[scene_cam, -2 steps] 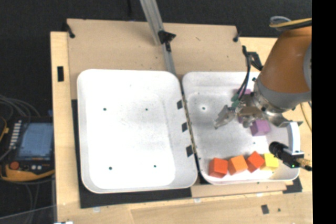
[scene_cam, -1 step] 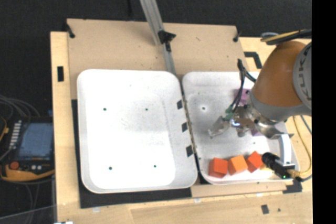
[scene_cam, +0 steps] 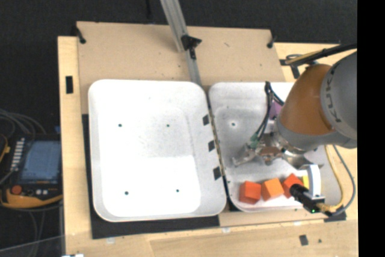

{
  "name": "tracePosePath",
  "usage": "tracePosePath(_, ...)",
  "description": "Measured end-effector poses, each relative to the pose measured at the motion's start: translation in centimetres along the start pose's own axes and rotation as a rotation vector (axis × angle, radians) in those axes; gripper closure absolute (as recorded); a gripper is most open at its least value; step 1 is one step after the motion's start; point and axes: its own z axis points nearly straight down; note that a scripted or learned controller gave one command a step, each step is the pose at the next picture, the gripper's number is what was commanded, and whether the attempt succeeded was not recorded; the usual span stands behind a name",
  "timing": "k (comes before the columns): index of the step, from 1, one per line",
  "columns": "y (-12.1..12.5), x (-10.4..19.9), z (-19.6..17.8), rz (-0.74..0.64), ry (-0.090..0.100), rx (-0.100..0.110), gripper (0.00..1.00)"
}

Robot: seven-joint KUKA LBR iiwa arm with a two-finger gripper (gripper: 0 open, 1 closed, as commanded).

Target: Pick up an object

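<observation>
Orange blocks point(scene_cam: 272, 188), three of them, lie in a row along the near wall of the right bin point(scene_cam: 234, 108), and none of them is in my grasp.

The bench point(scene_cam: 132, 51) carries everything: pale wood, with a browner board stretching out behind the right bin. The left bin point(scene_cam: 150, 147) is the bigger of the two white trays, and it sits against the right bin's left edge, rim to rim. The right bin itself is shallow and white, and its floor is speckled grey toward the far wall. My arm point(scene_cam: 313, 108) comes in over the right bin's right side, its orange band covering that side's far corner. A metal rail point(scene_cam: 171, 3) slants down from beyond the bench and ends just behind the right bin's far left corner. A handheld unit with a blue screen point(scene_cam: 39, 162) rests off the bench, well to the left of the right bin, past the left bin.

My pincer point(scene_cam: 260, 152) hangs over the middle of the right bin, above and apart from the row of blocks; I cannot tell whether it is open or closed. The leftmost block point(scene_cam: 250, 191) is the largest showing, the middle block point(scene_cam: 273, 188) is just beside it, and the rightmost block point(scene_cam: 293, 180) sits nearest the right bin's right wall, partly hidden.
</observation>
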Motion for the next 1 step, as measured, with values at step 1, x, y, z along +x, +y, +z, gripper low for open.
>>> tracePosePath(1, 0.29, -0.01, -1.41, 0.007, 0.000, -0.012, 1.00)
